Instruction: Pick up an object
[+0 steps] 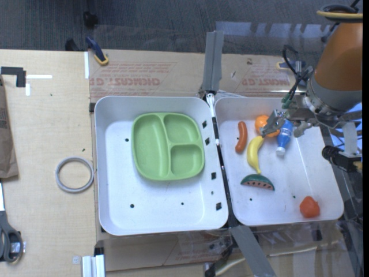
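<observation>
- Pincer (pixel 274 124) sits low in the right bin (pixel 323 212), among the orange ball (pixel 262 122), the blue bottle (pixel 283 138) and the top of the banana (pixel 255 153); we cannot tell its state from this slant.
- We see nothing lifted: sausage (pixel 241 137), banana, melon slice (pixel 257 182) and tomato (pixel 309 207) all lie on the bin floor.
- Left bin (pixel 115 212) carries the green plate (pixel 169 146), well apart from the arm.
- We judge the pick as under way at the grasp stage; closing on a thing and raising it remain.

Orange fruit (pixel 262 122) partly behind fingers (pixel 271 127)
</observation>
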You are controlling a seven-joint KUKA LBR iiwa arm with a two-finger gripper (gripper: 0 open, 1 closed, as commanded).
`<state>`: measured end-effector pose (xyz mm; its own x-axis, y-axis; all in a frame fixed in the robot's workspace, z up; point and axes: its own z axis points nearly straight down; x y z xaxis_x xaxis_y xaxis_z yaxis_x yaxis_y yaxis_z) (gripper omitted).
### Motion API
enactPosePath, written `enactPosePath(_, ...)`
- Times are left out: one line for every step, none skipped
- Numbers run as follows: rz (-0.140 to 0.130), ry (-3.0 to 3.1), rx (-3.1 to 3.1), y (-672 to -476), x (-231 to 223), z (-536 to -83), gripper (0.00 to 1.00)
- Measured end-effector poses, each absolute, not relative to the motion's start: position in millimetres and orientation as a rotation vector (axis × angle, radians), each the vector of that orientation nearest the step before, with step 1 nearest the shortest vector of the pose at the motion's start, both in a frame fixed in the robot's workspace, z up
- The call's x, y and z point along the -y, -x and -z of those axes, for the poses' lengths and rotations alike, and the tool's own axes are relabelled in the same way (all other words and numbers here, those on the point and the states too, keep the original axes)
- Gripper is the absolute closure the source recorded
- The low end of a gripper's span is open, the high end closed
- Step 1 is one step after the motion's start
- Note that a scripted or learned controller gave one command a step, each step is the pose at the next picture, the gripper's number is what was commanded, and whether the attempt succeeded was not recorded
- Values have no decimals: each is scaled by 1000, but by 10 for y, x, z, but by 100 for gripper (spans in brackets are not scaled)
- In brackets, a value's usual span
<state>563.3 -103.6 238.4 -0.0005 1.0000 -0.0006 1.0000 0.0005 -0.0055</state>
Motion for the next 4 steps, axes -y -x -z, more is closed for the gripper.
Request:
enactPosePath(-2, 2205, 2240, -6363, 1075, -1367, 0)
enactPosePath(1, 2175, 2269, -6102, 963, -1010, 0)
enactPosePath(-1, 2181, 2261, -6099, 986, -1097, 100)
enactPosePath(-2, 2550, 1837, -5829, 976, -917, 100)
